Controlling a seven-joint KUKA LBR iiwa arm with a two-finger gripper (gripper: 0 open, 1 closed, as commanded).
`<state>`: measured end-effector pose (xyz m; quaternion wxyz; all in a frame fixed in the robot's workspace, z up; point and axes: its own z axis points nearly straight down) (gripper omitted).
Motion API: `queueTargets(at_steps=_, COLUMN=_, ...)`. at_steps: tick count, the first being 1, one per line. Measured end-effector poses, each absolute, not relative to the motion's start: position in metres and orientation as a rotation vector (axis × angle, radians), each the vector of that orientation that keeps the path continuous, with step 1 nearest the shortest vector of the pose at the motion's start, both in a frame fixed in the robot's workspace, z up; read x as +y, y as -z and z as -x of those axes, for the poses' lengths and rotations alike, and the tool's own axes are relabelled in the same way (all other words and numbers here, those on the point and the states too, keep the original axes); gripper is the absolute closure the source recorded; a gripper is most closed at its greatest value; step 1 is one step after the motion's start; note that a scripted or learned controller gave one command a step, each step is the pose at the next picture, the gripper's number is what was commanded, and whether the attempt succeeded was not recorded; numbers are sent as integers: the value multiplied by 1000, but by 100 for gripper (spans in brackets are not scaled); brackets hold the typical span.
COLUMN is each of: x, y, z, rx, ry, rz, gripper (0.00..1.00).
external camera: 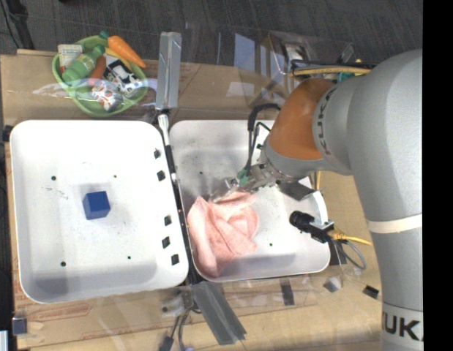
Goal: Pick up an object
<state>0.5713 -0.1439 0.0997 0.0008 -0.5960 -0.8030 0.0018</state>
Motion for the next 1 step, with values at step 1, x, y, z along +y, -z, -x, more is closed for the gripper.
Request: queueTargets(at_steps=1, x=-121, y=-91, z=-574, rx=-2543, ry=-4, rz=1838, gripper=0)
